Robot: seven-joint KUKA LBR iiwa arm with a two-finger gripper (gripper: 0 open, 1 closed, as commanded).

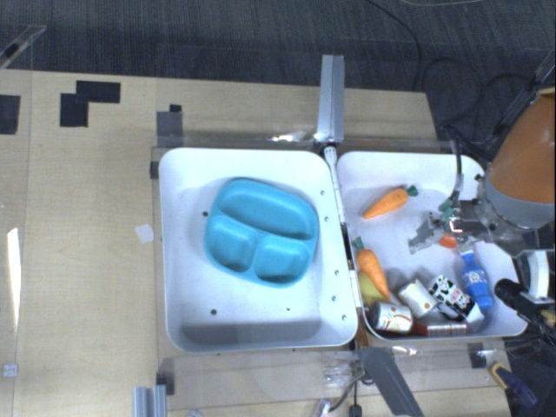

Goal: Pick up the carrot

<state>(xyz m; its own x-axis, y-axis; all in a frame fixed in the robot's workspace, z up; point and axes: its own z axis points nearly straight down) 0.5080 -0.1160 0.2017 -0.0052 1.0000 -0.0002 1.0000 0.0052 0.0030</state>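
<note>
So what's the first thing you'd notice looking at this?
Probably the big blue divided tray, alone in the left white bin. Next come two orange carrots in the right bin, one near the top and one by the divider, above a jumble of small items. The gripper hangs over that bin.

Glossy white plastic bins (252,333), smooth matt blue plastic tray (261,229), pale wood-grain bench (78,259), brushed metal post (331,98), smooth orange carrot (386,202).
</note>
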